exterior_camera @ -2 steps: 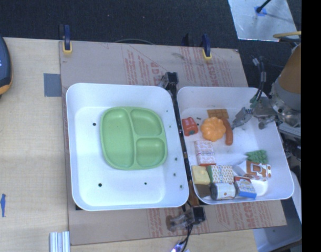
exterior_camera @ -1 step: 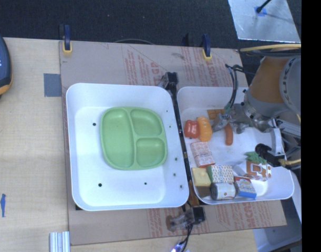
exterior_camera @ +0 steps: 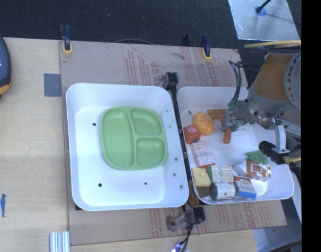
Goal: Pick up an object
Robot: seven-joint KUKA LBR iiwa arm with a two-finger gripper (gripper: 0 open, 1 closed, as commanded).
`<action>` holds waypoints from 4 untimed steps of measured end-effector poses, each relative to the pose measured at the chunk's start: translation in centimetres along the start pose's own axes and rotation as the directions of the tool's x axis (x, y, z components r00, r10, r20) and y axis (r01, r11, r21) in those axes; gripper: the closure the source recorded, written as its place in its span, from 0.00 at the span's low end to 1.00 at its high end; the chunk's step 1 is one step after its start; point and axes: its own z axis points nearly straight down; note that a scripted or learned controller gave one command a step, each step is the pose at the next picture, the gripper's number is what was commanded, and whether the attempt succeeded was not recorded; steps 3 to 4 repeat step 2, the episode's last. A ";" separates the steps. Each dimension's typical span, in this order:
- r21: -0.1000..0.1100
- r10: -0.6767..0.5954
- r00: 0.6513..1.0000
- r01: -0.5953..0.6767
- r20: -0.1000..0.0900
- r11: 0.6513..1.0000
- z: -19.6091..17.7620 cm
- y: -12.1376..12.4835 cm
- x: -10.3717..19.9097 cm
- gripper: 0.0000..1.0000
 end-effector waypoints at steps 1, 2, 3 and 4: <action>0.000 -0.004 1.000 0.004 -0.004 1.000 1.1 1.4 6.4 1.00; -0.016 -0.002 1.000 0.002 -0.003 1.000 -11.3 2.9 11.2 1.00; -0.016 -0.002 1.000 0.002 -0.003 1.000 -11.3 2.9 11.2 1.00; -0.016 -0.002 1.000 0.002 -0.003 1.000 -11.3 2.9 11.2 1.00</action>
